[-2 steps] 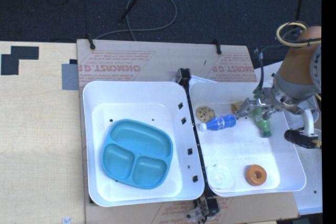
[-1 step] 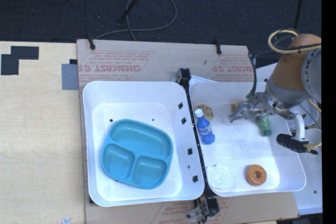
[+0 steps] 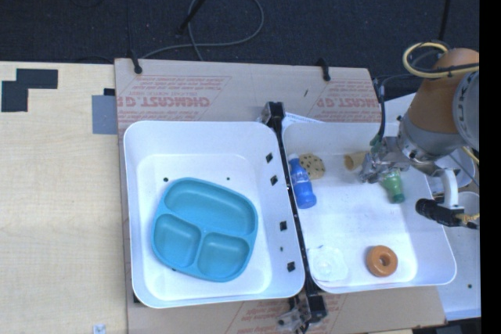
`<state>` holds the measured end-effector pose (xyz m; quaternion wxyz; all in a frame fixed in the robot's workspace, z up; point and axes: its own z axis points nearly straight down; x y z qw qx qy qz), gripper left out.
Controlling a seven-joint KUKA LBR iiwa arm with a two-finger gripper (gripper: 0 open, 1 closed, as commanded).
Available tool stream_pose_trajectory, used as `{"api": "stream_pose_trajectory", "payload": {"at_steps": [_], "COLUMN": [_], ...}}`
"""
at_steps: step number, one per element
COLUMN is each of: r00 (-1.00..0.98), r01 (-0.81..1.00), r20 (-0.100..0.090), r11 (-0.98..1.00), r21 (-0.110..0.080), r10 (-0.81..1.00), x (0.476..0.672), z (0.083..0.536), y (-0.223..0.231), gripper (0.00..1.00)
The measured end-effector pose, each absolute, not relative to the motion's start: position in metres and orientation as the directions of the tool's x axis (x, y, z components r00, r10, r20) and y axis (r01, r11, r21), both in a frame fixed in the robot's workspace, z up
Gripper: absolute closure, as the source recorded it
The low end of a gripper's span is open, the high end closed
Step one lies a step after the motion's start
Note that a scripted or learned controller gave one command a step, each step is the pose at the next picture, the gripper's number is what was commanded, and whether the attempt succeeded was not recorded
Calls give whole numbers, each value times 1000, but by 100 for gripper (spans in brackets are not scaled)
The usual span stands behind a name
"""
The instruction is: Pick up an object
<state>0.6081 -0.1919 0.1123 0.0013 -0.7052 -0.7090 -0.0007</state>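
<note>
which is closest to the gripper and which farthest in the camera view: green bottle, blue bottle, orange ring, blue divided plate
1. Small green bottle, right at the gripper, in the right bin.
2. Blue plastic bottle, to the view's left of the gripper, against the divider between the bins.
3. Orange doughnut-shaped ring, near the right bin's front edge; close to the blue bottle in rank.
4. Blue divided plastic plate, in the left bin.

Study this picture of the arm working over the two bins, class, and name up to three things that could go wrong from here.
1. The gripper sits beside the green bottle near the right bin's wall; a grab might push the bottle against it rather than lift it.
2. The blue bottle lies along the divider, leaving little finger room.
3. The orange ring and cookie lie flat, so fingers could slide off.
</note>
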Motion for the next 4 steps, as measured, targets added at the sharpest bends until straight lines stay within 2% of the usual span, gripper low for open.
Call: {"api": "stream_pose_trajectory", "payload": {"at_steps": [2,3,4], "r00": [-2,-2,-4], "r01": [1000,1000,1000], "r20": [-1,-1,0], "r11": [2,2,4], "r21": [2,3,-1], "r10": [1000,1000,1000], "x": [609,620,620], "z": [228,284,291], "y": [-193,-190,-190], "gripper": [100,100,100]}}
